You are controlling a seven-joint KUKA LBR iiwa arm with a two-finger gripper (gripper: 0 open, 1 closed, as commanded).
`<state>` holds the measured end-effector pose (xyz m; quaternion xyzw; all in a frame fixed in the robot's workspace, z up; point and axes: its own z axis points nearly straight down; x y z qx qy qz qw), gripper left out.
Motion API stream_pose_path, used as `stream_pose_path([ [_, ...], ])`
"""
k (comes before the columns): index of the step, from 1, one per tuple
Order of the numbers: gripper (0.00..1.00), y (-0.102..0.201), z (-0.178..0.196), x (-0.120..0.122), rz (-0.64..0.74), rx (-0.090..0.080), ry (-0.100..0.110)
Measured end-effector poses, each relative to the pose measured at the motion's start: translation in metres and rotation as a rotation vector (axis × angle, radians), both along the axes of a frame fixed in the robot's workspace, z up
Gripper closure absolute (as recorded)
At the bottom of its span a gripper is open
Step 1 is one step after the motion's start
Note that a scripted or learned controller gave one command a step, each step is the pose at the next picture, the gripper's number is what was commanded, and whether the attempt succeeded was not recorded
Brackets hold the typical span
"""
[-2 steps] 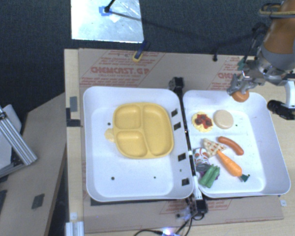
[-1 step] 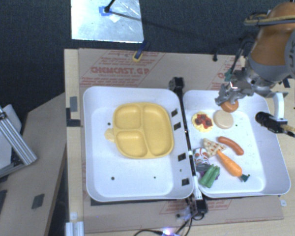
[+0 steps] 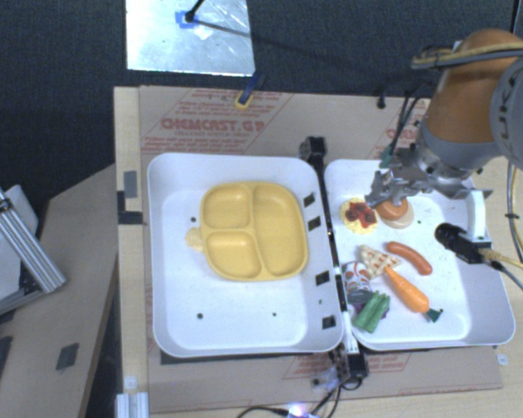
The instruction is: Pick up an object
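My gripper (image 3: 386,192) hangs over the back of the right bin (image 3: 484,316), just above a round tan bun-like piece (image 3: 396,212) and right of a yellow and red pasta piece (image 3: 360,215). Nearer the front lie a red sausage (image 3: 410,257), a pizza slice (image 3: 376,259), an orange carrot (image 3: 409,292) and a green vegetable piece (image 3: 372,312). No object shows between the fingers.
The left bin (image 3: 179,320) holds a yellow divided plate (image 3: 248,231). A black divider (image 3: 327,233) runs between the two bins. A shiny metal sheet (image 3: 189,24) lies beyond the bench at the back left.
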<state>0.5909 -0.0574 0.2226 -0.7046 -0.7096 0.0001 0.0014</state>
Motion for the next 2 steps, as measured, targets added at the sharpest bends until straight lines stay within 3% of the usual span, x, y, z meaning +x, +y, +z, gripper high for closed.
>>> stream_pose_path([
  [1,1.00,0.034,0.001,-0.040,0.000,0.000,0.000],
  [2,1.00,0.079,-0.008,-0.063,0.001,0.001,0.000],
])
